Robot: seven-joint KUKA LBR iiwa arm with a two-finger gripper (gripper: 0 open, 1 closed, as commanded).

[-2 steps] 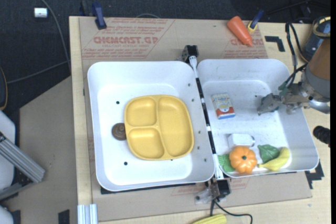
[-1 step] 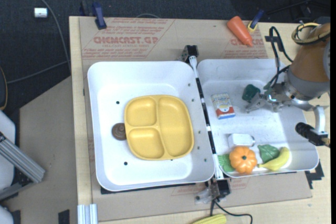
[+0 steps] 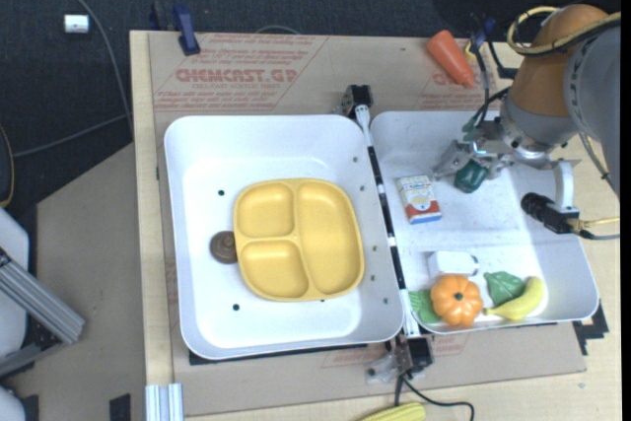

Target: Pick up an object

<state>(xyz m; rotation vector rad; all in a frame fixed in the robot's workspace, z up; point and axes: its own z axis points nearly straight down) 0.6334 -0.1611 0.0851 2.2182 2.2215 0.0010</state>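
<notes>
- Arm [image 3: 552, 64]: reaching in from the right, wrist bent down over the right bin [image 3: 552, 242].
- Claw [image 3: 471, 171]: low near the bin floor; spread or pinched, cannot tell.

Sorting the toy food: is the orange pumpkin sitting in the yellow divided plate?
No, the pumpkin lies in the right bin, while the yellow plate is in the left bin.

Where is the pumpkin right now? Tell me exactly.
The pumpkin sits in the right bin, at its near edge, beside the banana and just below a small white item.
</notes>
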